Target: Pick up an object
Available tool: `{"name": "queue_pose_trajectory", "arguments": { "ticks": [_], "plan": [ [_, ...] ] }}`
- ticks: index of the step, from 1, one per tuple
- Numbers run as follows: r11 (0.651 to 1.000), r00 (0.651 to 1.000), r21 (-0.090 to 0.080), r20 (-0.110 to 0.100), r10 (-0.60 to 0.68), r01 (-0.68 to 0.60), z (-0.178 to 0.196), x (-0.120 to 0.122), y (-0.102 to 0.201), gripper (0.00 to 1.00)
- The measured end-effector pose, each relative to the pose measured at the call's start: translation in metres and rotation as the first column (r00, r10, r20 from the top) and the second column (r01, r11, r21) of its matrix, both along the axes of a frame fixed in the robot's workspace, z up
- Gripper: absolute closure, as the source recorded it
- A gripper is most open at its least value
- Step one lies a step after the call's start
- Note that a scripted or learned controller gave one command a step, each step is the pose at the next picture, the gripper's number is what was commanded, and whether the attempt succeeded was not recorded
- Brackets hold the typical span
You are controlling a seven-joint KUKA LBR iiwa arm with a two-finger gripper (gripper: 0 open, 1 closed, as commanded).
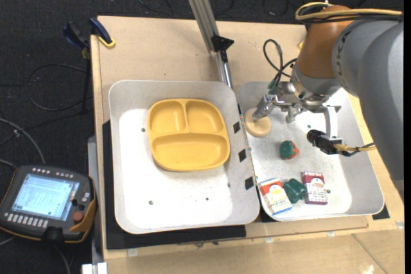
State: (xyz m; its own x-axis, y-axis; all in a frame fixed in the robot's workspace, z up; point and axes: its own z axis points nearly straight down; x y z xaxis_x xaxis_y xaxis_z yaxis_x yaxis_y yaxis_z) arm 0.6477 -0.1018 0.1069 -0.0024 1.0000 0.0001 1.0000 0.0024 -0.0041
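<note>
Nearest you, a small carton, a green block and a red box lay clustered at the right bin's front edge, loose for picking. Behind them sat a green-and-red toy, apart. Farther back, the gripper hung just above a tan disc, the probable target. You could not tell its grip state. The left bin held a yellow divided plate.

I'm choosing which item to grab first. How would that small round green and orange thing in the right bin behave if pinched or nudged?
The green and orange ball-like item looks rounded, so it would probably roll when nudged. It sits apart from its neighbours, leaving room to escape. Being small, it is likely light.
</note>
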Motion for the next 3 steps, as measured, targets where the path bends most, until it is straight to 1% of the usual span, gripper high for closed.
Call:
{"name": "queue_pose_trajectory", "arguments": {
  "ticks": [1, 2, 3],
  "plan": [
    [1.000, 1.000, -0.001, 0.005, -0.002, 0.002, 0.014, 0.001, -0.001, 1.00],
    [1.000, 1.000, -0.001, 0.012, 0.000, 0.000, 0.074, 0.011, -0.003, 1.00],
    [1.000, 1.000, -0.001, 0.009, 0.000, 0.000, 0.102, 0.013, -0.002, 1.00]
  ]
}}
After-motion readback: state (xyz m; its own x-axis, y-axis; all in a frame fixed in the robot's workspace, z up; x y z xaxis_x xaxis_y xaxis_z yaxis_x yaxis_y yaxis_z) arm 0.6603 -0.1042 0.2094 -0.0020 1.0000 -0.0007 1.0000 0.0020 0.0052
